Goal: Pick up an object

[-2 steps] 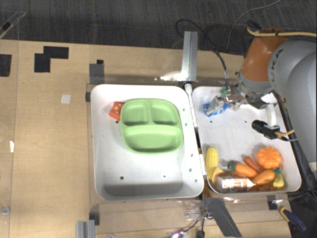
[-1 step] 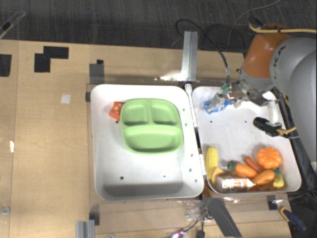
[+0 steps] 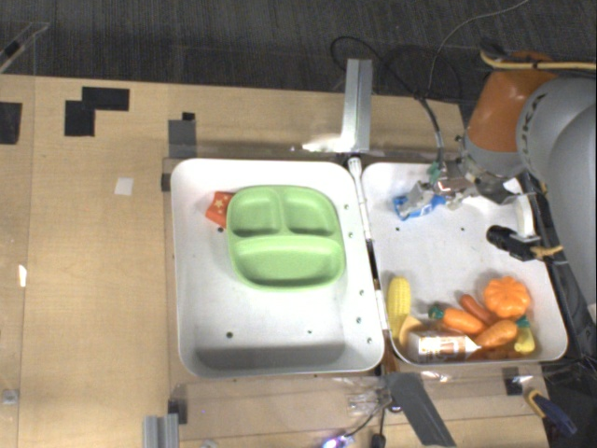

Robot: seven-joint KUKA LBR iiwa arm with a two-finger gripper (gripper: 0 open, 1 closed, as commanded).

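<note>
Pale wooden bench (image 3: 84,278) carried both white bins. Your gripper (image 3: 446,187) hung at twelve o'clock of the right bin (image 3: 448,250); you could not tell its state. A small blue-and-white object (image 3: 413,203) lay at its nine o'clock, just beside it, crumpled-looking and blurred.

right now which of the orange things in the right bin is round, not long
The small orange pumpkin near the right bin's right side. It is squat and ribbed; the two carrots beside it are long and tapered.
</note>
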